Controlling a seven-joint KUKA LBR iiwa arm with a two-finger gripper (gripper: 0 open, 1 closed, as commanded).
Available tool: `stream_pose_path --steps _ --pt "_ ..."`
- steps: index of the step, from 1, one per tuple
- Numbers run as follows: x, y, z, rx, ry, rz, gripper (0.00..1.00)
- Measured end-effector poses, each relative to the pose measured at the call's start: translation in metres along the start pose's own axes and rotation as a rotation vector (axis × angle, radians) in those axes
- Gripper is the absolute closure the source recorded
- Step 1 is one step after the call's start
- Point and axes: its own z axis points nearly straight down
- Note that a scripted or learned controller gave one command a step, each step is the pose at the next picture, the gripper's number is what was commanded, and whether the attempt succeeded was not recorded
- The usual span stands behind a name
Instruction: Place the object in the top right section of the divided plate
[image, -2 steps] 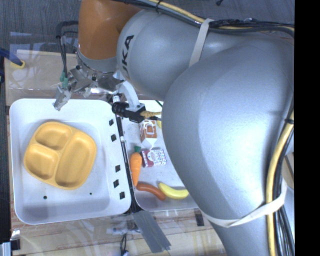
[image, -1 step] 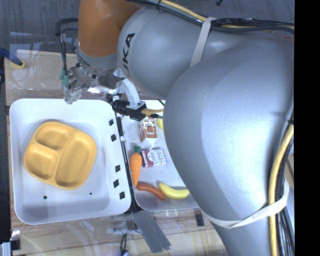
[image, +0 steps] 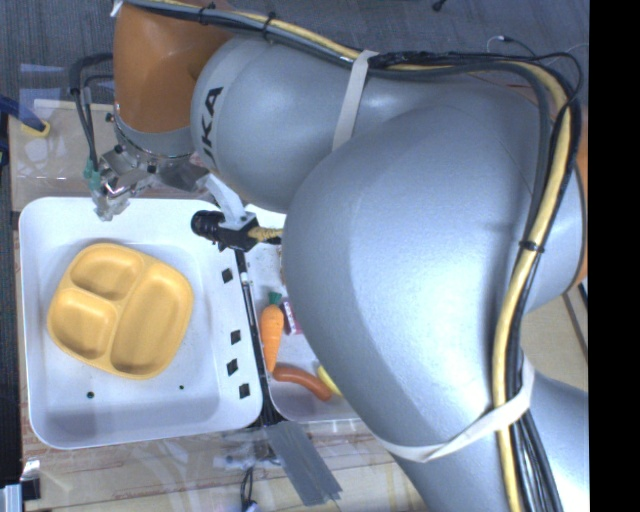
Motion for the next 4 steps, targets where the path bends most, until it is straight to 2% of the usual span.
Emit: stream_pose_path --steps 1,2,3,4 --pt "0.001 0.0 0.024 0.0 -0.002 -0.005 1.0" --pt "0.011 -0.023 0.034 0.0 -0.002 -0.011 1.0" --pt "-0.019 -0.028 0.068 0.001 0.0 0.066 1.0" --pt "0.029 -0.067 0.017 0.001 -0.001 -0.043 1.0"
